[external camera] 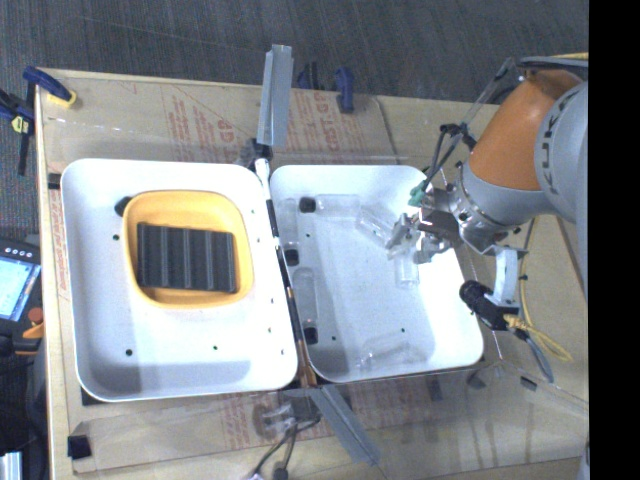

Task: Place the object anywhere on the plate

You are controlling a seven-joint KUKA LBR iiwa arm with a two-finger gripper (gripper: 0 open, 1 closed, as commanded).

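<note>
Plate: your yellow plate (190, 208) sits in the left bin (90, 348) | arm: gripper (415, 236) over right bin (340, 338), right of plate | jaws: can't tell their state

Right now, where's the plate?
The yellow plate lies in the left bin, a dark ridged insert on its middle.

A yellow rounded plate (186, 208) carrying a dark ribbed rectangular block (188, 258) is seen flat in the left white bin (90, 348).
</note>
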